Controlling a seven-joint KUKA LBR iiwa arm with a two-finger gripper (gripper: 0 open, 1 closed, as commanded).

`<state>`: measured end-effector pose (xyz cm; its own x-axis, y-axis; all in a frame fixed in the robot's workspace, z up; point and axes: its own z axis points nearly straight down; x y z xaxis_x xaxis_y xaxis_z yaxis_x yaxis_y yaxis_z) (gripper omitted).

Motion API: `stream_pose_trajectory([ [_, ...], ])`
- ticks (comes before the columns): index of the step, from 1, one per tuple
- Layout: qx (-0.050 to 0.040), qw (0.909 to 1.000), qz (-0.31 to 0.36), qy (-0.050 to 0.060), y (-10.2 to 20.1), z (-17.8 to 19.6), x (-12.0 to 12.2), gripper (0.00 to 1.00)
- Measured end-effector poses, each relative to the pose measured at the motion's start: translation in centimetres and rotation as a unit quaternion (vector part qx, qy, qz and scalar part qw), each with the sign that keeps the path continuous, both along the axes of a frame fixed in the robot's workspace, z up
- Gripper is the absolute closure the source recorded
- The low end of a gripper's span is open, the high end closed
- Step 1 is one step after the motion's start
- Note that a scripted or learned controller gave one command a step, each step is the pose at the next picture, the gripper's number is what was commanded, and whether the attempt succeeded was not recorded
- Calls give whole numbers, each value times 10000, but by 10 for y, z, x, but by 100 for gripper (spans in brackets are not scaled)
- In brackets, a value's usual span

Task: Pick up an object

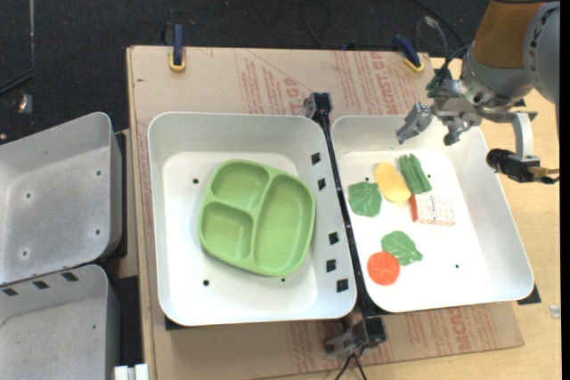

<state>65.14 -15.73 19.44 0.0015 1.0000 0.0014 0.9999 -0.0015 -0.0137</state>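
The right bin [499,236] holds several small toy foods. A yellow piece [392,182] lies beside a dark green ridged stick [414,173]. A green leaf [364,198] sits to their left, and a white-and-red packet [433,209] to their right. Lower down lie a second green leaf [403,246] and a red tomato slice [384,268]. My gripper [436,124] hangs above the bin's far edge, its two fingers spread apart with nothing between them. It is above and slightly right of the green stick, not touching it.
The left bin [174,280] carries a light green divided plate [258,216]. A black divider with clips runs between the bins [331,191]. White bin lids [53,191] lie off the bench at left. Blue-yellow clamps [177,49] hold the cardboard's far edge.
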Motion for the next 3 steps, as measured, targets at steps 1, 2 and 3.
stream_pose_trajectory([
  [1,-10,10000,13,-68,0,9,3,0],
  [2,-5,10000,23,-44,2,-54,6,0],
  [3,-7,10000,24,-50,3,-105,5,0],
])
